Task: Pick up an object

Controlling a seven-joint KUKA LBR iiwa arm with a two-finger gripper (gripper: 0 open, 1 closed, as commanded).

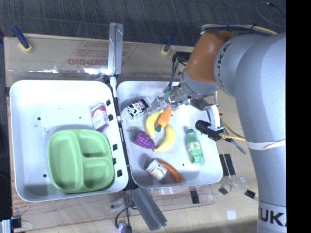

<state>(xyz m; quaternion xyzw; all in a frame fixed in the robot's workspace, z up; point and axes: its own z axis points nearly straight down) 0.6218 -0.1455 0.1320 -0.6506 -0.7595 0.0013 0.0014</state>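
Note:
My gripper (168, 101) hangs low over the back of the right bin (209, 176), right at the upper end of an orange carrot (164, 118). The carrot lies across a yellow banana (166, 136). A black-and-white carton (136, 108) sits to the gripper's left. Purple grapes (144, 140) rest against the banana's left side. A green bottle (194, 146) lies to the right, and a small can (156, 169) with an orange sausage (172, 171) lies near the front wall. I see nothing lifted off the bin floor.
The left bin (19, 130) holds a green divided plate (80, 160) and a small red carton (99, 116). A grey divider (115, 47) stands between the bins at the back. The arm's grey body (257, 106) covers the bench's right side.

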